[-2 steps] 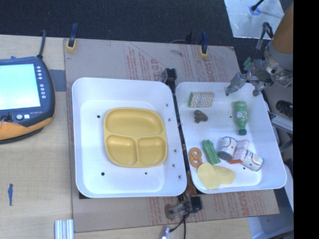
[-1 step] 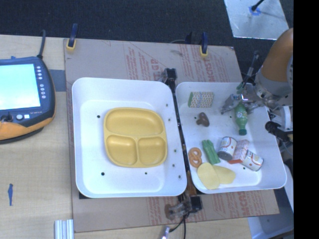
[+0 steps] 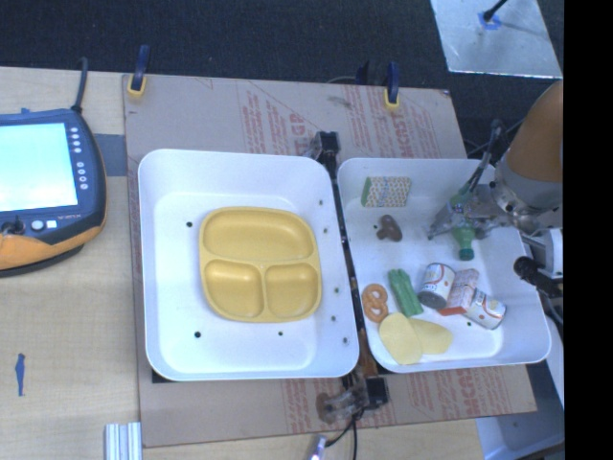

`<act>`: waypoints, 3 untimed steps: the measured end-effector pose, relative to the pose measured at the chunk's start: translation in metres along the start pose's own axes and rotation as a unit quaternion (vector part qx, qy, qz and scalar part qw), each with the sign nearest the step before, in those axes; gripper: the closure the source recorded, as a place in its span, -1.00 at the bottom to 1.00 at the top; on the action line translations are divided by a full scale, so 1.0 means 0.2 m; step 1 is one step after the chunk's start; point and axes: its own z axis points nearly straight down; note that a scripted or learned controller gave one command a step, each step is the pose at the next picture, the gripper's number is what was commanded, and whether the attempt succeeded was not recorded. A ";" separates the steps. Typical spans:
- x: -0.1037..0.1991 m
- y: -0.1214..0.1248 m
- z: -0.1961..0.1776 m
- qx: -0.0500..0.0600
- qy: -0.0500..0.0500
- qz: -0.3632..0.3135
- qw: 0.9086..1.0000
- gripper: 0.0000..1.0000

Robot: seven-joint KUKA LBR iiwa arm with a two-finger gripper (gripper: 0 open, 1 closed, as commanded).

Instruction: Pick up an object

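The right bin holds several small objects. A green-and-white patterned packet lies at its back, with a small brown piece just in front of it. Toward the front sit a green stick, a pretzel, pale yellow slices and two red-and-white cans. My gripper hangs over the bin's right half, directly above a small green object and touching or nearly touching it. The grey arm with its orange band comes in from the right.
The left bin holds a yellow divided plate. A control tablet lies on the bench at far left. Blue-and-yellow clamps hold the cardboard sheet at the back. Black clips sit between the bins.
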 end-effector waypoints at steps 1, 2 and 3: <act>-0.01 0.00 -0.05 0.001 -0.001 -0.002 1.000 1.00; 0.29 0.05 -0.22 -0.002 0.000 -0.001 1.000 1.00; 0.65 0.05 -0.50 -0.001 0.000 -0.001 1.000 1.00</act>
